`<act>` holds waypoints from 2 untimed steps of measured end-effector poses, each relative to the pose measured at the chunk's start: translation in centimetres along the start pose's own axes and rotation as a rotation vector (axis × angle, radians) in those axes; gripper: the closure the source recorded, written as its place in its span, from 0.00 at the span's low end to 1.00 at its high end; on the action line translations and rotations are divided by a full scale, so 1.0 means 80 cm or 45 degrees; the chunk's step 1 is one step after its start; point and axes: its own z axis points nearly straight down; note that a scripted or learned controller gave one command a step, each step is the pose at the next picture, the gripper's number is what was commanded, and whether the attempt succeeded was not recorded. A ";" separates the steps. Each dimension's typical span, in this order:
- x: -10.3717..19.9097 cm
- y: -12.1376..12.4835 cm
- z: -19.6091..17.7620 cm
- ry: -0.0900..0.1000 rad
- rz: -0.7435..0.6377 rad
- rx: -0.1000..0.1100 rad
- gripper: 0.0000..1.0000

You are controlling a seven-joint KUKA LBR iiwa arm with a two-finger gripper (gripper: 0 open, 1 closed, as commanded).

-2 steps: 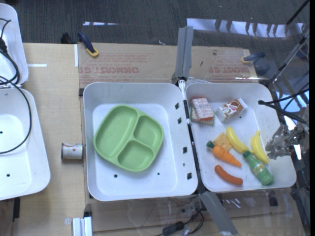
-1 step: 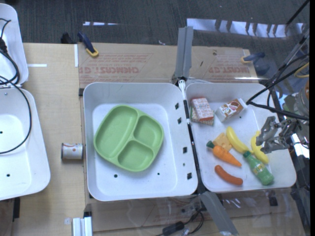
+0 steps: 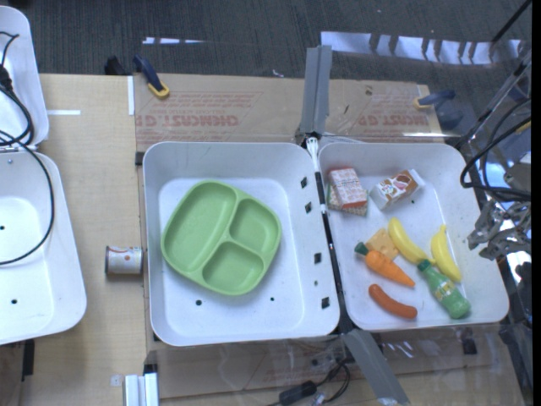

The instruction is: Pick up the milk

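The milk [image 3: 397, 188] is a small white carton with red print, lying on its side at the back of the right bin [image 3: 483, 288]. Just to its left lies a reddish-brown and white box [image 3: 347, 190]. My gripper [image 3: 497, 230] appears as a blurred metallic shape at the right rim of that bin, among dark cables. It is well to the right of the milk and a little nearer the front, and it touches none of the items.
In the right bin lie two bananas [image 3: 407, 242] [image 3: 445, 253], a carrot [image 3: 389, 266], a green bottle [image 3: 445, 291] and a sausage [image 3: 393, 301]. A green divided plate [image 3: 221, 238] lies in the left bin [image 3: 166, 311]. A small can [image 3: 124, 260] rests on the bench to the left.
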 end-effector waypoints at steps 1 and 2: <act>0.011 -0.014 0.037 -0.001 -0.723 -0.005 1.00; 0.025 -0.016 0.066 0.000 -0.692 -0.005 1.00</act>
